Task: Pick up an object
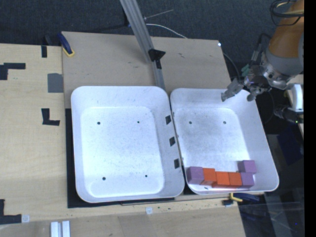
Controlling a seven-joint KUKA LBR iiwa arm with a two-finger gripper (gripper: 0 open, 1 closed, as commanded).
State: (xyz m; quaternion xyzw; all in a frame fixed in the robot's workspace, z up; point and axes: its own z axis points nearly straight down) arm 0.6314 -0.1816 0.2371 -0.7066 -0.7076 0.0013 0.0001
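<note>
We are seeing two bins sitting side by side on the counter (113,65): the left bin (84,147), then the right bin (261,147). Purple and orange blocks (222,176) are lying in the right bin's near corner. The pincer (239,92) is hovering open over its far right rim, gripping nothing.

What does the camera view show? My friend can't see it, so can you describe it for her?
A robot arm's gripper, fingers spread open and holding nothing, hovers over the far right corner of the right white bin. Purple and orange blocks sit clustered along that bin's near edge, beside the left white bin.
</note>
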